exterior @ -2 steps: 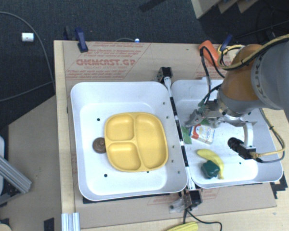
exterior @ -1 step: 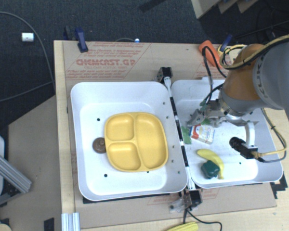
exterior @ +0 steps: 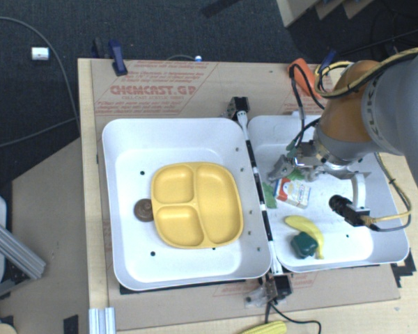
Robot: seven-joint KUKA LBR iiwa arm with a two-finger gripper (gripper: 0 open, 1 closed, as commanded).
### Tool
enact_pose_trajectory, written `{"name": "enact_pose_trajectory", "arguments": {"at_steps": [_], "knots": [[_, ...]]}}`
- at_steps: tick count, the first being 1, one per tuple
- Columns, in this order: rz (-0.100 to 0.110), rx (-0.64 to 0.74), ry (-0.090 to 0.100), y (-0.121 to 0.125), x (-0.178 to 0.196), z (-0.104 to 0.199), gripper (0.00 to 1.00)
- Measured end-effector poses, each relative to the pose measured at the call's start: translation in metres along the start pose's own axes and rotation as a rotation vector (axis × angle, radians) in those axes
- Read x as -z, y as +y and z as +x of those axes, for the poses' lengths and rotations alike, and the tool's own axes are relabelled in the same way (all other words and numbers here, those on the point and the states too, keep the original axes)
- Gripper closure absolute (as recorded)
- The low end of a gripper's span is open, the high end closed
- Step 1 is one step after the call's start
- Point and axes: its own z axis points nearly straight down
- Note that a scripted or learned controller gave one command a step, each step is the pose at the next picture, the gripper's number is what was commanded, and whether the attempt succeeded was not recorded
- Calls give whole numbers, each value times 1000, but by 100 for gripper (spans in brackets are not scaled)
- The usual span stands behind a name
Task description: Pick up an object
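Note:
My gripper (exterior: 295, 171) hangs low in the right bin (exterior: 380, 245), near its left wall, just above a white packet with red and green print (exterior: 295, 194). Nothing is visibly held. A yellow banana (exterior: 301, 223) lies in front of the packet, and a dark green block (exterior: 305, 245) rests against the banana's near end. The grey arm with its orange band reaches in from the upper right and covers the back of that bin.
The left bin (exterior: 125, 145) holds a yellow divided plate (exterior: 195, 204) in its middle. A small brown disc (exterior: 143, 209) lies against the plate's left edge. A black divider runs between the bins. An orange object (exterior: 301, 75) sits on the bench behind the right bin.

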Motion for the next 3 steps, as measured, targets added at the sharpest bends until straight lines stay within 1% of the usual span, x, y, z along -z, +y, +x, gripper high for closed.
{"name": "enact_pose_trajectory", "arguments": {"at_steps": [1,2,3], "knots": [[-2,0,0,1,10,0,100],[-2,0,0,0,10,0,0],[2,-2,-1,-74,0,-27,0]]}}
